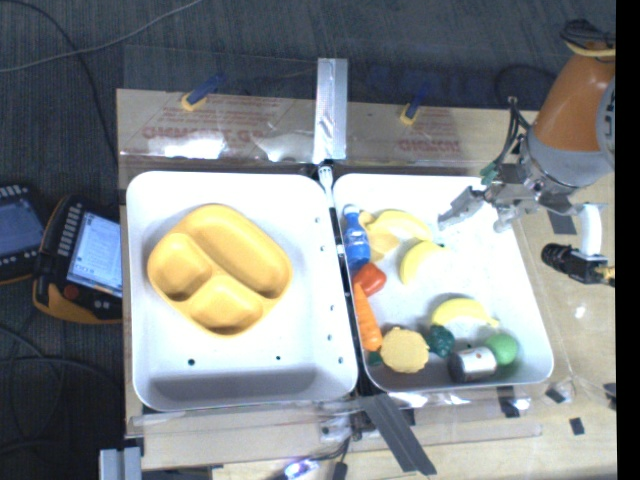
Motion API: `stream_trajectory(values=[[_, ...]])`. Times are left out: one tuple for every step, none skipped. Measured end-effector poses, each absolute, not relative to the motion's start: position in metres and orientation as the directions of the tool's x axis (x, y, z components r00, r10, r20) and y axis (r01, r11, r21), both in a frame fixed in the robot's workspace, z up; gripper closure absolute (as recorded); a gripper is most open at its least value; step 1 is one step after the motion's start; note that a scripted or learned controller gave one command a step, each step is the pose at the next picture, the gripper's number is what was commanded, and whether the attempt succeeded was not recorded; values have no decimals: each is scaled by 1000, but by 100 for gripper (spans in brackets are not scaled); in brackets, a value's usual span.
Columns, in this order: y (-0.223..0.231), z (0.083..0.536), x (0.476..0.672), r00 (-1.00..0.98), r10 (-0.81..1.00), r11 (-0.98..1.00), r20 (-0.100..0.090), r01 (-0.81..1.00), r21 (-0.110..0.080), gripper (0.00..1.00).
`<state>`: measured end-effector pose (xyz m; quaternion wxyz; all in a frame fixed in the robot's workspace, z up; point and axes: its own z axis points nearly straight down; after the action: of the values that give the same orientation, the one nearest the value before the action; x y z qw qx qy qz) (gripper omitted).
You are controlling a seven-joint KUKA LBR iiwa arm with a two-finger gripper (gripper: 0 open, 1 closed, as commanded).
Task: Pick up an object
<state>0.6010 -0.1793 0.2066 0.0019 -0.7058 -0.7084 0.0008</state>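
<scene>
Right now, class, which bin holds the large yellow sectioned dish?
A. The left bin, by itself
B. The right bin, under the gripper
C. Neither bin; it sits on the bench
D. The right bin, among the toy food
A: the yellow sectioned dish lies alone in the left bin, while the toy foods crowd the right bin.

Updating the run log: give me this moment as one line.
arm: over right bin, upper right | pincer: open, holding nothing | nearest: yellow banana piece | left bin: yellow tray

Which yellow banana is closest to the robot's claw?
The banana at the back of the right bin, just left of the gripper. The others lie farther forward.
</scene>
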Motion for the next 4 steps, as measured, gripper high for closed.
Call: stream_trajectory(values=[[-148, 89, 598, -224, 975, 224, -5, 975, 8, 0], [-90, 182, 576, -588, 809, 588, 1, 809, -1, 0], [-111, 112, 589, -589, 808, 589, 3, 808, -1, 0], [-99, 90, 572, -110, 994, 110, -2, 994, 12, 0]])
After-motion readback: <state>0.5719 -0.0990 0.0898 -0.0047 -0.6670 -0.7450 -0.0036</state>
